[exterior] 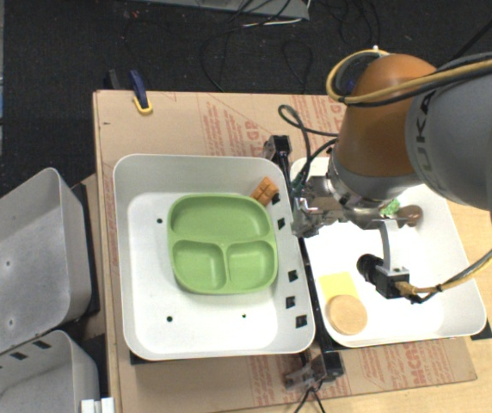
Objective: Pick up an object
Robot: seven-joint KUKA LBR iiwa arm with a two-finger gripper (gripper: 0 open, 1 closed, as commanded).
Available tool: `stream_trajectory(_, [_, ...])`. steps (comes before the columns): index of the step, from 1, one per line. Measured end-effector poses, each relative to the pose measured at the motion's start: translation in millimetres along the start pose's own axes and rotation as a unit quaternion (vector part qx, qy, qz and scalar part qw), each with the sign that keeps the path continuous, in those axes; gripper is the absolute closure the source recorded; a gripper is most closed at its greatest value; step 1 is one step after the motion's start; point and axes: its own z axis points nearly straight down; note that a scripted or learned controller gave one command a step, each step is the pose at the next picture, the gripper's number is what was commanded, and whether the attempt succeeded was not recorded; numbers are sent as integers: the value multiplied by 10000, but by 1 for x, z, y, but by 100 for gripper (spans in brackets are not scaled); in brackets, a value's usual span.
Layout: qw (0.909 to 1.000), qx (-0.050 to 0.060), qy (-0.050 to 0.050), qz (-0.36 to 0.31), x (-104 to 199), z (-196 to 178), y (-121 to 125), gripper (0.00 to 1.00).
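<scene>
The left bin [138,256] is holding a green divided plate [222,243], lying flat, and a small orange block [266,192] by its far right corner. The claw [308,215] is hanging over the rims where the bins are meeting; released or clenched, I cannot tell. In the right bin [457,308], a yellow square [336,283] and a tan disc [347,314] are lying just beside each other. Judged risk: descending here, the claw is likely hitting a rim, and these flat pieces are offering little to grip.
</scene>
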Motion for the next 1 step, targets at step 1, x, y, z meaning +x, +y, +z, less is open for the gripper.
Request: stream_trajectory(1, [10000,-7,-1,-1,43,0,-8,100])
